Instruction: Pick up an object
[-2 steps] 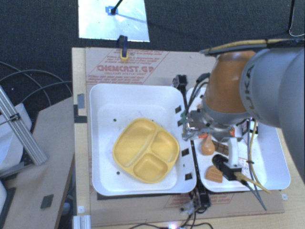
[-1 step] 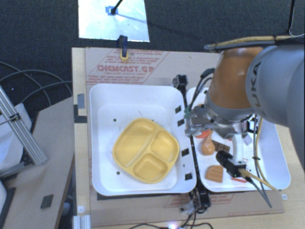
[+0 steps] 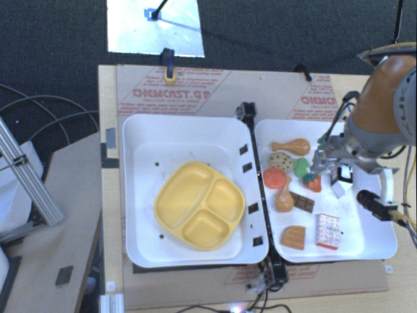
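Gripper (image 3: 315, 175) sits low in right bin (image 3: 378, 240), over a tight cluster: green piece (image 3: 301, 167), small orange-red piece (image 3: 315, 184), red tomato-like piece (image 3: 275, 178). Finger state cannot be told; nothing visibly held. Risk: neighbours touch, so a closing grasp may pinch two items or nudge the target aside. Chocolate bar (image 3: 301, 203) and drumstick (image 3: 293, 147) lie near. Yellow tray (image 3: 199, 204) sits in left bin (image 3: 146, 175).
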You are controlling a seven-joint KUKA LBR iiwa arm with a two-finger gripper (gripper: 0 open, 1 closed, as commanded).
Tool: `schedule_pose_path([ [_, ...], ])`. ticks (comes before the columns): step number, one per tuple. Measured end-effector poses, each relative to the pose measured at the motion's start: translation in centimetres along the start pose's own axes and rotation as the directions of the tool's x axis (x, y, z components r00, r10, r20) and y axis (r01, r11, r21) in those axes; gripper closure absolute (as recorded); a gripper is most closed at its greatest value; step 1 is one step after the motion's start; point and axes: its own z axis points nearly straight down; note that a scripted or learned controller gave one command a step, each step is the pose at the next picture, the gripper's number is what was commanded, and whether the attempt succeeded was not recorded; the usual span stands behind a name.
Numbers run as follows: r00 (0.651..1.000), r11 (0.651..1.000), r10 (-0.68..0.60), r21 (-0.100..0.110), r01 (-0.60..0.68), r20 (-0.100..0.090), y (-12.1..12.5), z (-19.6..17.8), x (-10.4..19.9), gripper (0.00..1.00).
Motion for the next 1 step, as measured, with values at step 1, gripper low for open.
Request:
schedule_pose_path([
  [1, 1.0, 1.0, -0.01, 0.008, 0.01, -0.009, -6.65, 9.26, 1.84, 1.0],
])
